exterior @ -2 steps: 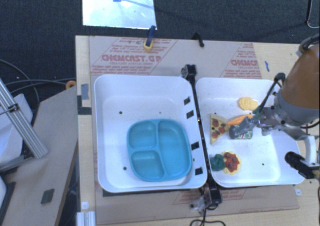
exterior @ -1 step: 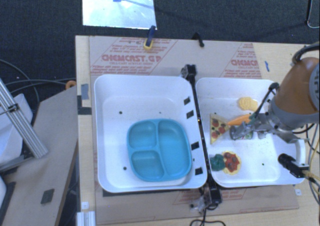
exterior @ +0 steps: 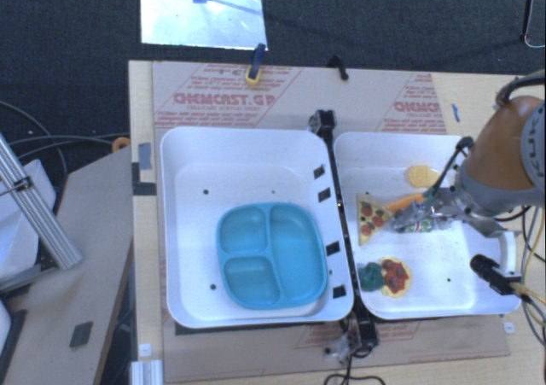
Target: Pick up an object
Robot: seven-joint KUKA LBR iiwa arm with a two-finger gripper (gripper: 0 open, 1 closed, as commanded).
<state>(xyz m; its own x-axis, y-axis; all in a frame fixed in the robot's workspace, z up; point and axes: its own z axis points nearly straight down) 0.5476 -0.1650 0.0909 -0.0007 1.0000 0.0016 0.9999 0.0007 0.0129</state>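
My gripper (exterior: 415, 219) reaches down into the right bin (exterior: 452, 298) from the right, below the orange-banded wrist (exterior: 503, 157). It sits just right of a toy pizza slice (exterior: 369, 218) and against an orange carrot-like piece (exterior: 403, 201). A yellow round toy (exterior: 421, 176) lies behind it. At the bin's front left are a green toy (exterior: 370, 275) and a round red-topped toy (exterior: 395, 277), touching each other. The gripper's tip is a blur of metal, and nothing can be made out in its grasp.
The left bin (exterior: 192, 170) holds a blue divided plate (exterior: 271, 253). A black divider with clips (exterior: 334, 204) runs between the bins. A black part of the arm (exterior: 493, 274) hangs over the right bin's front right corner.
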